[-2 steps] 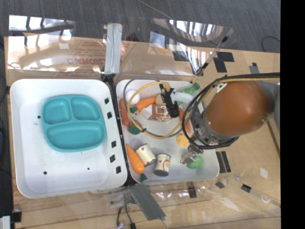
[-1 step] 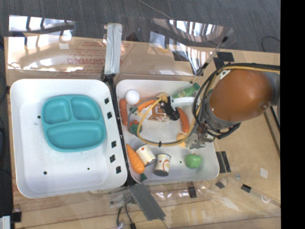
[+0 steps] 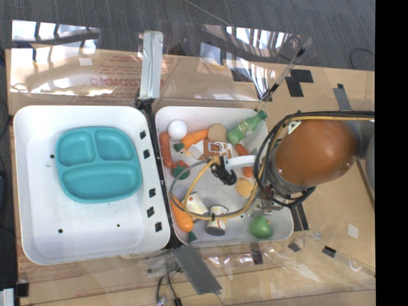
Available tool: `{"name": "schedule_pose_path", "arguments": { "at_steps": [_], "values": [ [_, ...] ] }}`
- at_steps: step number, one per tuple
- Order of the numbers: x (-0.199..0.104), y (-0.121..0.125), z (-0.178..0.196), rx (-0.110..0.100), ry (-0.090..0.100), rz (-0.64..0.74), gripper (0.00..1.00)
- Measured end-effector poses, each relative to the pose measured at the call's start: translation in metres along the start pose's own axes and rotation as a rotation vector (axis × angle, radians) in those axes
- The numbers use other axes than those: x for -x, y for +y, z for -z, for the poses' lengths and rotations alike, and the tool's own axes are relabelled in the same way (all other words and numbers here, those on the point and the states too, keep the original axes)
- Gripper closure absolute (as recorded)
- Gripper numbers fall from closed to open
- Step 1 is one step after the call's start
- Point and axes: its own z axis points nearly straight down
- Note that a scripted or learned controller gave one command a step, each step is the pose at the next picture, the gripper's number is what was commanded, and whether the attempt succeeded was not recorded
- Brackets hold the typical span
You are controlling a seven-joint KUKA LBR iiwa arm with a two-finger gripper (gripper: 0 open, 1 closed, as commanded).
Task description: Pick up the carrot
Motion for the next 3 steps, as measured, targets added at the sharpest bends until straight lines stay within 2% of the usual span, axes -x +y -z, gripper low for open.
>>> {"name": "schedule_pose_path", "arguments": {
  "at_steps": [1, 2, 3],
  "values": [
    [0.009, -0.021, -0.010, 0.004, -0.003, -0.014, 1.00],
    [-0.001, -0.014, -0.010, 0.002, 0.000, -0.005, 1.00],
    [0.007, -0.033, -0.012, 0.003, -0.007, -0.002, 1.00]
  ]
}}
